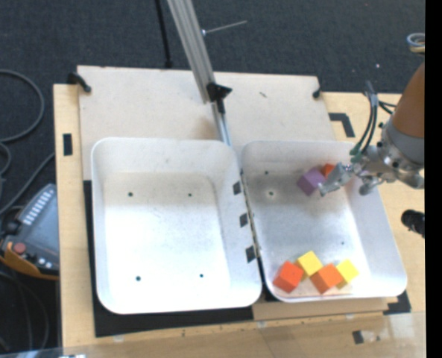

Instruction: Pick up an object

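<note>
**Nothing lifted yet: gripper at the purple block**

Two white bins sit side by side on the counter [146, 103]. The left bin [101, 170] shows bare floor. The right bin [384, 252] carries the blocks: along its near edge lie an orange block [288, 276], a yellow block [309, 262], a second orange block [327, 278] and a second yellow block [346, 271], the four bunched close together. Well apart from them, toward the far right of this bin, sits a purple block [309, 181] with a small orange piece [329, 170] touching or just behind it.

The gripper [332, 183] reaches in from the right, its tip just beside the purple block, perhaps touching it. Whether it is released or clenched I cannot tell, and no block shows between its parts.

By my reading the pick is barely begun: the approach is made, but the grasp and the lift are left to do. The purple block looks to rest on the bin floor.

It is roughly cubic, so it has no clear long axis; it sits turned so that a corner points toward the near left.
</note>
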Available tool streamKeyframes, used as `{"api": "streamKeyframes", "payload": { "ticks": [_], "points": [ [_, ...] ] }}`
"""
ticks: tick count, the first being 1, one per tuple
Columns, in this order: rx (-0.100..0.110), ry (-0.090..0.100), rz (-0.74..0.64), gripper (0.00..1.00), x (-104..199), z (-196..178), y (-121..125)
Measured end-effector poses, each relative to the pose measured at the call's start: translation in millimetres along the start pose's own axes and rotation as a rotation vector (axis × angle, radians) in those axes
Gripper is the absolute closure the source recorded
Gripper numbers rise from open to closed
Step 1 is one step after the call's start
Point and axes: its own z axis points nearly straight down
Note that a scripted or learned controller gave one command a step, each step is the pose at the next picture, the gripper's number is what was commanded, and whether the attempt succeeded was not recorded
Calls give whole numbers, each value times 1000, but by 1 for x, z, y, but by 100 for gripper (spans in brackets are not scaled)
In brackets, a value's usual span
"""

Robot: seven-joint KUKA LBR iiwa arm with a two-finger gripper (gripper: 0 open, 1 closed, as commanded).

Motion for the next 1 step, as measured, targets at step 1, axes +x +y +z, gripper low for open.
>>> {"api": "streamKeyframes", "payload": {
  "ticks": [1],
  "points": [
    [4,-2,-2,0,-26,125,50]
  ]
}}
